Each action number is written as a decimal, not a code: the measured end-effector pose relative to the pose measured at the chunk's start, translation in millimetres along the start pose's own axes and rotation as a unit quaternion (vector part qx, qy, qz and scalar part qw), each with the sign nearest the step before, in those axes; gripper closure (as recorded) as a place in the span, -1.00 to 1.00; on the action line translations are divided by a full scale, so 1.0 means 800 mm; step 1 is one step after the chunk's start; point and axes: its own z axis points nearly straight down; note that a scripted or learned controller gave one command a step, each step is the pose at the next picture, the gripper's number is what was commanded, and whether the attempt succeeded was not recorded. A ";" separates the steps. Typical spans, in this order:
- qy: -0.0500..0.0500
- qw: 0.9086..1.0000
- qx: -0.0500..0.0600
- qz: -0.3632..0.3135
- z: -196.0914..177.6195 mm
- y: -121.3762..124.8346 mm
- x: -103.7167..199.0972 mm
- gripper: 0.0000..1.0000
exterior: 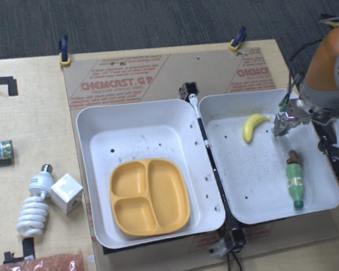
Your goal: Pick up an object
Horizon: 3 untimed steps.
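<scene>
My gripper (280, 125) hangs over the right bin (319, 204), its state hard to tell, just right of the banana (252, 126). The green bottle (295, 184) lies nearer; the yellow tray (150, 196) fills the left bin (93, 151).

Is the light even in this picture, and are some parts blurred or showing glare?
In the camera view the light is soft and even, with only faint shadows beside the yellow divided plate and the banana. The white bins show no strong glare. The gripper and the arm's orange band look slightly blurred, and the green bottle is sharper.
</scene>
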 end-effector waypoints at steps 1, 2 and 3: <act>0.004 1.000 0.001 -0.001 0.001 0.001 0.005 -1.00; 0.001 1.000 0.000 0.000 0.000 -0.046 0.104 -1.00; 0.000 1.000 -0.001 0.000 -0.012 -0.045 0.104 1.00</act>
